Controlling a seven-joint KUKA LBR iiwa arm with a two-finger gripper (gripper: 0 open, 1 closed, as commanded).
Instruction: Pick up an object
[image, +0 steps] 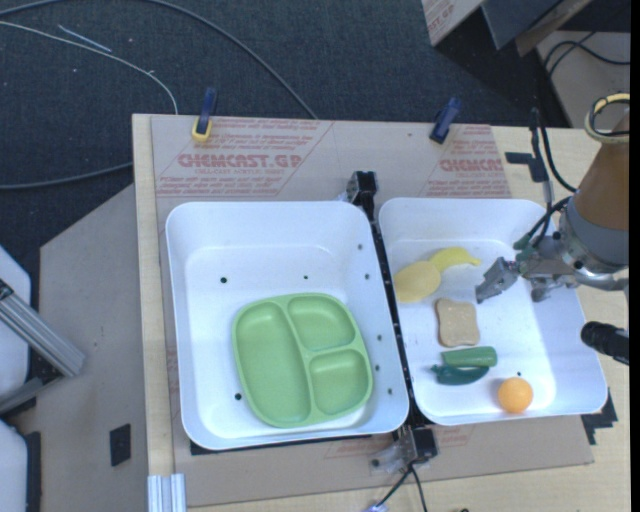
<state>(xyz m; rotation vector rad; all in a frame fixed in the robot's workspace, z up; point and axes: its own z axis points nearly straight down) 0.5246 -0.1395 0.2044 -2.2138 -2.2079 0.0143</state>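
The tabletop (150, 300) is covered by a brown printed board that carries two shallow white bins side by side. The left bin (200, 240) holds a light green divided plate (300, 358) with three compartments, lying flat toward the bin's near side. The right bin (560, 350) holds the small food items. The arm (605, 195) comes in from the right, its orange band above a grey wrist, and leans over the far right part of the right bin. Its hand (497, 280) points left and slightly down, hanging above the bin floor just right of the yellow pieces; whether the grey fingers are apart or together cannot be told from this angle, and nothing is seen between them. Just left of the hand lie a round pale yellow piece (417, 280) and a curved yellow banana (453, 259), touching each other. Below them, close by, lies a tan slice of bread (458, 323). Nearer the front lie a green cucumber (466, 358) and a darker green pepper (461, 375), pressed together. An orange ball-shaped fruit (516, 395) sits just right of those, near the front rim. Two clips, yellow-blue (205, 114) and blue (446, 119), grip the board's far edge.
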